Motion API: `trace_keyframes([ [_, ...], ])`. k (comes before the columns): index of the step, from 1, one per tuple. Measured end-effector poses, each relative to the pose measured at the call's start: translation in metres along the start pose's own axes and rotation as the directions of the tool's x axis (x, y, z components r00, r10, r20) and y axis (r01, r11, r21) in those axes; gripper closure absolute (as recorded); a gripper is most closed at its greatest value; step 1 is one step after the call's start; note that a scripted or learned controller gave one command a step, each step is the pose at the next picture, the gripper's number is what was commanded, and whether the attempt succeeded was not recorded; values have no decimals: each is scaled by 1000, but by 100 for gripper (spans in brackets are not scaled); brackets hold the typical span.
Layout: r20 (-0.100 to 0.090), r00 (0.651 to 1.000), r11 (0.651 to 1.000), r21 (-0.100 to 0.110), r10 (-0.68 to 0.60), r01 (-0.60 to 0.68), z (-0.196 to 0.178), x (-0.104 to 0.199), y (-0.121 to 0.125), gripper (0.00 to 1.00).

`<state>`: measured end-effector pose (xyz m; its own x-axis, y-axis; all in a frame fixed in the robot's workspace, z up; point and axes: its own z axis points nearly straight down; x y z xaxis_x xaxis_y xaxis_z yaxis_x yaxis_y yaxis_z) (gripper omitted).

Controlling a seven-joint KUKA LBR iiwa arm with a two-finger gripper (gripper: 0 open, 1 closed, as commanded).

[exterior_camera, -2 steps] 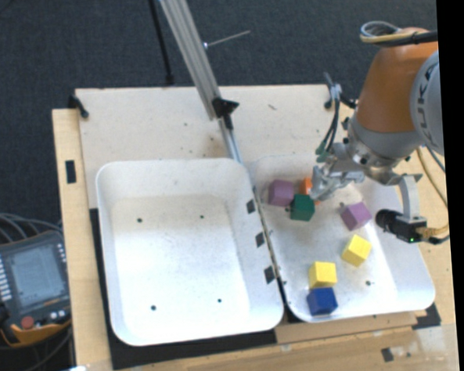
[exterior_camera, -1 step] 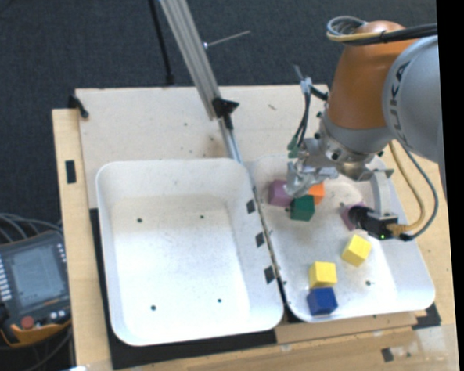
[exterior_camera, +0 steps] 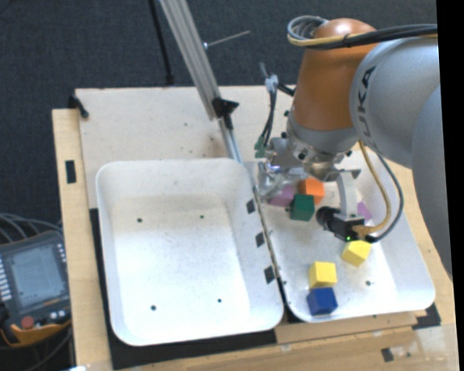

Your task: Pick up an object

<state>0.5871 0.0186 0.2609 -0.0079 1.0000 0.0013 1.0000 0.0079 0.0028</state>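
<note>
camera view, looking down at a slant: bench point(exterior_camera: 158, 122) carries two shallow white bins side by side. left bin point(exterior_camera: 126, 250) has a speckled floor with a few dark dots. right bin point(exterior_camera: 410, 283) holds the loose pieces. the arm point(exterior_camera: 366, 71) comes in from the right, orange band above the wrist, grey casing behind it, and its gripper point(exterior_camera: 283, 181) sits low over the upper left part of the right bin, close to the divide between the bins; cannot tell how the gripper is set, the wrist and cabling cover it. just beside the gripper lies a cluster: green block point(exterior_camera: 301, 208), orange block point(exterior_camera: 314, 187) touching it above, and a pink piece point(exterior_camera: 278, 195) on its left. none of these can be confirmed as gripped. a purple piece point(exterior_camera: 363, 210) lies near the black cable end. lower in the bin, yellow block point(exterior_camera: 357, 252), a second yellow block point(exterior_camera: 323, 273), and blue block point(exterior_camera: 321, 301) directly below that one, near the front rim. a slanted metal rail point(exterior_camera: 193, 58) rises from the back of the bench. a handheld control pendant point(exterior_camera: 30, 279) lies on the floor to the left
</note>
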Motion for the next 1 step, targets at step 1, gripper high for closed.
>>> trace_keyframes([
  [1, 0, 1000, 1000, 1, 0, 0, -1, 49, 6, 100],
])
